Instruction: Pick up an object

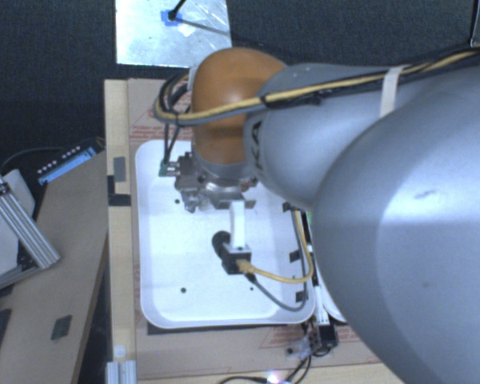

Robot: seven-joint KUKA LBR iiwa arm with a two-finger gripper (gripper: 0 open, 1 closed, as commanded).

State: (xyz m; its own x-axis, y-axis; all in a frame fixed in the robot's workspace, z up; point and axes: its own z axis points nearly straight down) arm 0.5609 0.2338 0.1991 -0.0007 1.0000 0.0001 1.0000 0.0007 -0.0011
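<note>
Grey arm (pixel 384 182) from the right, orange-banded wrist (pixel 224 94) pointing down.

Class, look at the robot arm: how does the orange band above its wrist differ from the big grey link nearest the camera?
The orange band is rounded, matte and small in the picture; the grey link looks far larger, filling the right side. The band hangs over the white bin; the grey link covers the bin's right edge. Both carry the same cables.
</note>
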